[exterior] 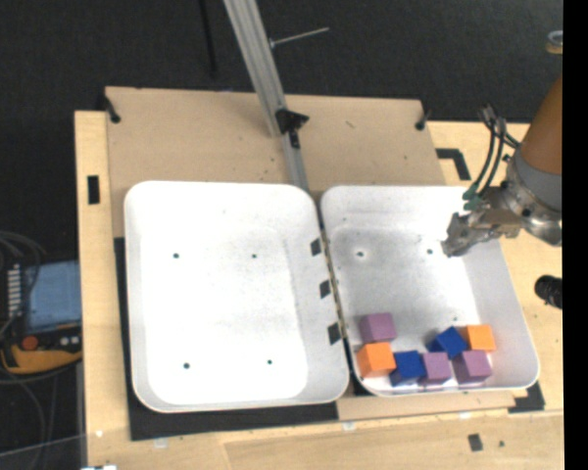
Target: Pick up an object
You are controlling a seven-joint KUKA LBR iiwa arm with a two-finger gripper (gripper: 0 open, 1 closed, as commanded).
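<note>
Several small blocks lie along the near edge of the right bin (402, 223): a purple block (377, 326), an orange block (376, 358), a blue block (408, 366), another purple one (437, 366), a blue block (451, 342), an orange block (480, 337) and a purple block (473, 365). My gripper (458, 239) hangs over the right bin's far right part, well behind the blocks. Nothing shows between its fingers.
The left bin (225, 292) sits beside the right one on the wooden bench. A slanted metal pole (260, 62) rises behind the bins. Cables and a blue box (54, 297) lie off the bench at left.
</note>
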